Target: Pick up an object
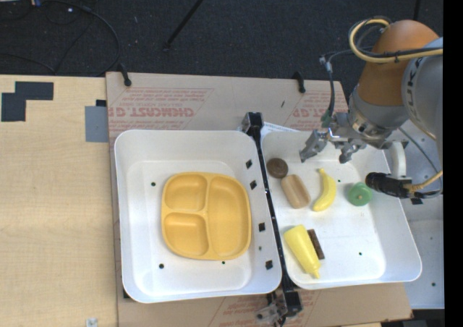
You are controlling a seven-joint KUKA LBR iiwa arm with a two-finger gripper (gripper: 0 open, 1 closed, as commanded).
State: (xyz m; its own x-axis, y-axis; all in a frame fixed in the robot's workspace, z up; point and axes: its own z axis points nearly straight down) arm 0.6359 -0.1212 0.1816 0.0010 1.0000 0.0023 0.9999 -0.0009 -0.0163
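In the left shallow white bin (pixel 137 173) lies a yellow divided plastic plate (pixel 206 215). In the right white bin (pixel 394 246), the yellow plastic banana (pixel 325 192) lies just below the two-finger gripper (pixel 331 149), whose fingers are spread and grasp nothing. The bins rest on brown cardboard (pixel 188 105).

gripper (pixel 331 147) open above banana (pixel 325 191)

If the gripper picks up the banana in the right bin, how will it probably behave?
The banana looks like a smooth, glossy toy, so it is probably stiff, light and perhaps slippery. Its curved shape may let it rock or turn if pushed. It lies apart from the brown cylinder and the green ball, so neighbours should not interfere.
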